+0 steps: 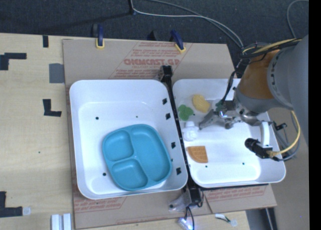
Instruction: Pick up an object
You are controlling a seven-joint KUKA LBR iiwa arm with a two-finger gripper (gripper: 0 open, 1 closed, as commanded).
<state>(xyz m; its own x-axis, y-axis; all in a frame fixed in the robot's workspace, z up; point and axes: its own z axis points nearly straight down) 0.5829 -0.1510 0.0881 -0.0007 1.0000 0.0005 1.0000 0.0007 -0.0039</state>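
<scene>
A wooden bench (30, 138) with strips of black tape on it sits under the camera, and beyond its far edge is dark carpet crossed by a thin cable (165, 10). On the bench lies a sheet of cardboard (145, 61) printed in red, pinned at its far edge by two blue-and-yellow clamps (100, 37). Two shallow white bins rest on the cardboard, side by side and touching along a black divider.

The left bin (85, 98) holds a teal plate (136, 157) with three compartments, lying flat toward the near side.

The right bin (251, 174) holds the small things. A yellow piece (200, 103) lies near the far left of it, a green piece (185, 112) just beside that and closer to the divider, a small white piece (190, 134) nearer still along the divider, and an orange slab (197, 153) flat on the floor toward the near left.

The arm (281, 78) reaches in from the right, its orange band above the wrist. The gripper (208, 120) hangs low over the right bin, pointing left, its tip between the yellow piece and the white one, near both. I can't tell from here whether its fingers are spread or closed, and I see nothing between them.
</scene>
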